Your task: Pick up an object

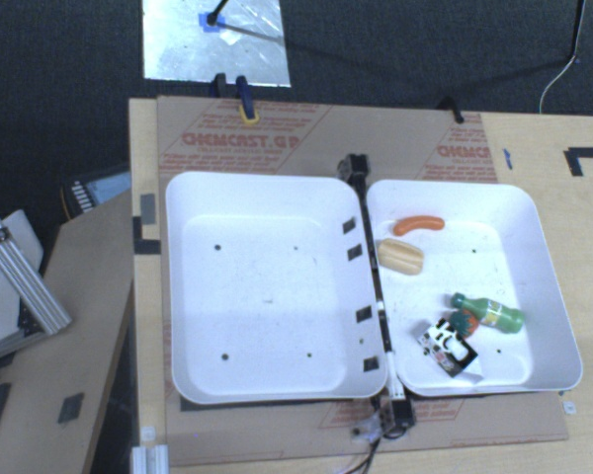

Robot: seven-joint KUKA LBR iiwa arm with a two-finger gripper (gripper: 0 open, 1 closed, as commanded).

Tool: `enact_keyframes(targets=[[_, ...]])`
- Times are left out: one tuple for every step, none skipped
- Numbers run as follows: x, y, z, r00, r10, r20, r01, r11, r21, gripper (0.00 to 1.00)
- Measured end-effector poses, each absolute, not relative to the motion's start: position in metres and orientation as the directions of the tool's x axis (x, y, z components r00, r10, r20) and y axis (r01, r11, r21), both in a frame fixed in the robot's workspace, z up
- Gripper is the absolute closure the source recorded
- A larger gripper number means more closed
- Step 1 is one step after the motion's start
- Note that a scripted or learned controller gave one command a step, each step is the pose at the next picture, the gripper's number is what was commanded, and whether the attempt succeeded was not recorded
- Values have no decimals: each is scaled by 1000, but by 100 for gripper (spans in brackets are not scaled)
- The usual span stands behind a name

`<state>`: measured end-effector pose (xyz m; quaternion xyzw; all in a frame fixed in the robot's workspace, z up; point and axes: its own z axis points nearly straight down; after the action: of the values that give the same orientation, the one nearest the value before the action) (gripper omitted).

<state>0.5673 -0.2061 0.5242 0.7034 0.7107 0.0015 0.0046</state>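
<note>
— Within the right bin (558, 304), what awaits picking?
— Sausage (418, 225), bun (400, 257), green bottle (489, 314) and black-and-white box (448, 347). Step: approach, with nothing grasped yet. The end effector's state and its bearing to them cannot be told. Next, presumably: descend over one well-separated object.

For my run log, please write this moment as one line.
stage: before pick | right bin: sausage, bread roll, green bottle, black-and-white item | left bin: holds no item
</note>
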Motion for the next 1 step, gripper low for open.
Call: enact_keyframes(targets=[[568,-206,536,-15,1000,-6,1000,16,12,100]])
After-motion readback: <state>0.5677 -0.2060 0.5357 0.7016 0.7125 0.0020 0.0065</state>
